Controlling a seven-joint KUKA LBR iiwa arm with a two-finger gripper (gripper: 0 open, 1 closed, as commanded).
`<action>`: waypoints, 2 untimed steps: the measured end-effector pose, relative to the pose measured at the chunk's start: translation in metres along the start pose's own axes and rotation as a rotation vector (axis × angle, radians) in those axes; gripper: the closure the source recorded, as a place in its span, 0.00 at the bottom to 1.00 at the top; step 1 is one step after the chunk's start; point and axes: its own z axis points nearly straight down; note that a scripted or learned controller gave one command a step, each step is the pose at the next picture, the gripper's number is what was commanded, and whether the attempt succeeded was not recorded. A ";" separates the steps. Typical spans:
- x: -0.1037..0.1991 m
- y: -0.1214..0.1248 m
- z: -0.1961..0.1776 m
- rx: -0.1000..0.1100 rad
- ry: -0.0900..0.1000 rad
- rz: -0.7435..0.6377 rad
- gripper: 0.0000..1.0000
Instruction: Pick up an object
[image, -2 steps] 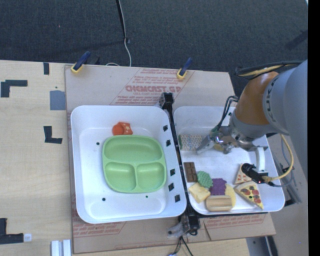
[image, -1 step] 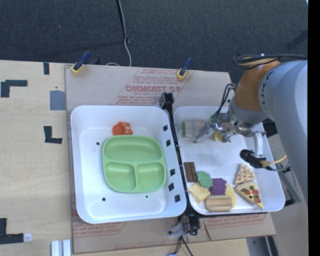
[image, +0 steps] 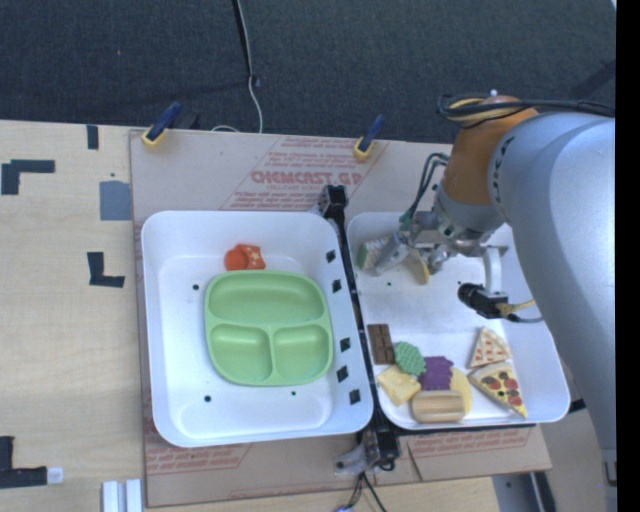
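Note:
My gripper (image: 398, 260) hangs low over the far left part of the right bin (image: 540, 340), reaching in from the right. Its two fingers stand apart, open, with only bare white bin floor between them. Toy food lies at the bin's near side, well below the gripper: a brown chocolate bar (image: 380, 343), a green leafy piece (image: 408, 356), a purple piece (image: 436, 373), a yellow cheese wedge (image: 398, 385), a bread roll (image: 438, 406) and two pizza slices (image: 488, 348) (image: 500, 387). The left bin (image: 165, 300) holds a small red piece (image: 244, 257).
A green divided plate (image: 268, 327) sits in the middle of the left bin. The black divider (image: 345, 300) between the bins runs just left of the gripper. Two clamps (image: 160, 125) (image: 368, 137) hold the cardboard at the back. The grey arm (image: 560, 200) covers the right bin's far right.

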 end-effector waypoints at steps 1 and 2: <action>0.005 0.003 -0.011 -0.011 0.004 -0.002 1.00; 0.084 -0.054 -0.106 -0.026 0.013 -0.011 1.00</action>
